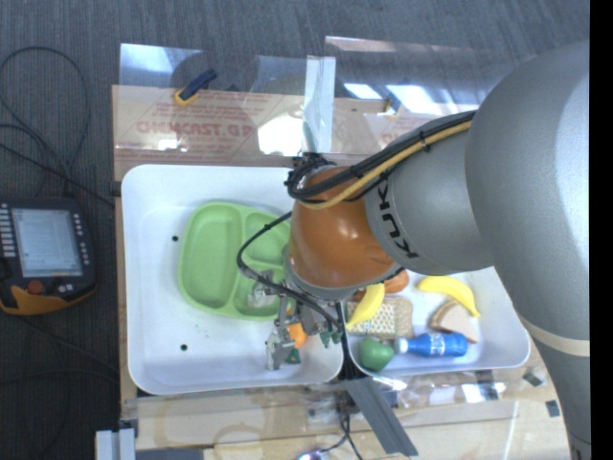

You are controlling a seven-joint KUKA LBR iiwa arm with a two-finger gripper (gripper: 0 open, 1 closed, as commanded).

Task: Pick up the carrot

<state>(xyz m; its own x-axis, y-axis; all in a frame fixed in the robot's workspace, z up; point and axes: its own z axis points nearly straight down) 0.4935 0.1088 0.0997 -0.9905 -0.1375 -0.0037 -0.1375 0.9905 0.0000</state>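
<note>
A small orange piece, the carrot [298, 333], shows at the front of the left bin [153, 353], near the divider between the bins. My gripper [284, 346] hangs straight over that spot, under the orange wrist band [330, 242]. The carrot shows right against the gripper's right side, and most of it is hidden by the gripper. Whether the carrot rests on the bin floor or is lifted cannot be made out from this angle.
A green divided plate [215, 257] lies in the left bin, just left of the gripper. The right bin [512, 348] holds a banana [450, 290], a bread slice [455, 316], a blue bottle [436, 346], a green fruit [376, 355] and a yellow item [369, 305]. The arm covers the right bin's back.
</note>
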